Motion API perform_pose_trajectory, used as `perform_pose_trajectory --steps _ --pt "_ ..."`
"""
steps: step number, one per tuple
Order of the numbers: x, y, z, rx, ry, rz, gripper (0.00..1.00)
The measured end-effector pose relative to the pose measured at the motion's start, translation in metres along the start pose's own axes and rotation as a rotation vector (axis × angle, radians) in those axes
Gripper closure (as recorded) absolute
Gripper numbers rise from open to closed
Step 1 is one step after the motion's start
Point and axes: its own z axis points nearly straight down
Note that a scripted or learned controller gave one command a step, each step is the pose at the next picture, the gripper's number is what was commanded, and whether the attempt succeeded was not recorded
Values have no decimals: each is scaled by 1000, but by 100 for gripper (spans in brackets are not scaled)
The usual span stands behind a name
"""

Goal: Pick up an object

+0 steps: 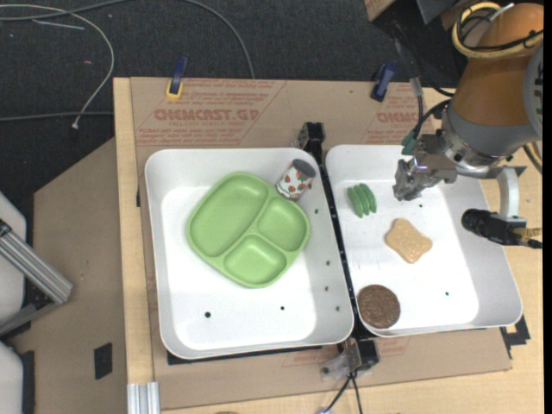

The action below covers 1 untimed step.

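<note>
The gripper [412, 182] hung over the far part of the right bin [483, 313], and nothing was seen between its fingertips; whether it was released or clenched could not be told, the tips being dark and small against the wrist. Nearest to it, just to its left in the camera view, lay the green piece [363, 198], apart from the tips. A little nearer the camera than the gripper lay the tan slice [408, 241], also untouched. Farther off, at that bin's near left corner, sat the brown disc [379, 305]. Beyond the divider, in the left bin [181, 317], a small patterned cup [296, 178] lay tipped at the edge of a green divided plate [248, 228], both well apart from the gripper. In my judgement the task stood at approach: no object was lifted, and descent, closure and lift all remained. The arm's upper part was cut off at the frame's right edge, and the cup's pattern was too small to make out.
</note>
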Motion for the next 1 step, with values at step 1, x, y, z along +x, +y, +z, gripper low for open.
perform_pose_trajectory --steps 1 --pt "57 15 1 -4 -1 -2 100"
